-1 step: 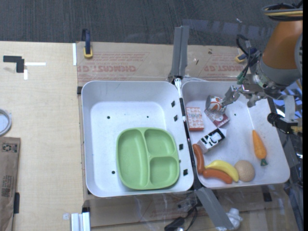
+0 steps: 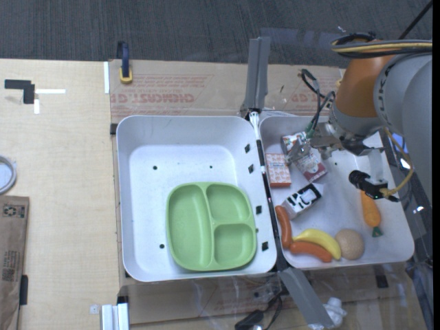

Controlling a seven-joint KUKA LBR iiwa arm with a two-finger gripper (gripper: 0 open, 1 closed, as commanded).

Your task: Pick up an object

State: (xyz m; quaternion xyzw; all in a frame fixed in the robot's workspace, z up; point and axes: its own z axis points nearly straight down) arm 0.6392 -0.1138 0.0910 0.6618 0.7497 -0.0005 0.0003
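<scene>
The front rim of the right bin (image 2: 344,263) lies nearest, and just behind it sit the banana (image 2: 317,240), the red sausage-like pieces (image 2: 283,227) beside it, and a round tan ball (image 2: 350,244); further back lie a carrot (image 2: 371,210), a small black-and-white pack (image 2: 303,198), a pink box (image 2: 278,170) and a crinkled packet (image 2: 302,151); the left bin (image 2: 137,184) holds only a green divided plate (image 2: 210,225).

I judge that I am in the approach, no object yet taken; my pincer (image 2: 317,145) hangs low at the far end of the right bin, just beside the crinkled packet, perhaps touching it; whether it is spread or pressed together I cannot tell, since wrist and cabling crowd the view; nothing is seen between its tips.

My arm comes in from the right, orange band (image 2: 361,88) above the bin's far corner, wrist bent down and leftward; a dark fitting (image 2: 366,181) of mine juts over the carrot.

The next move, as I judge it, calls for settling squarely over the packet, closing firmly, then lifting straight; crinkled wrap may slip.
</scene>
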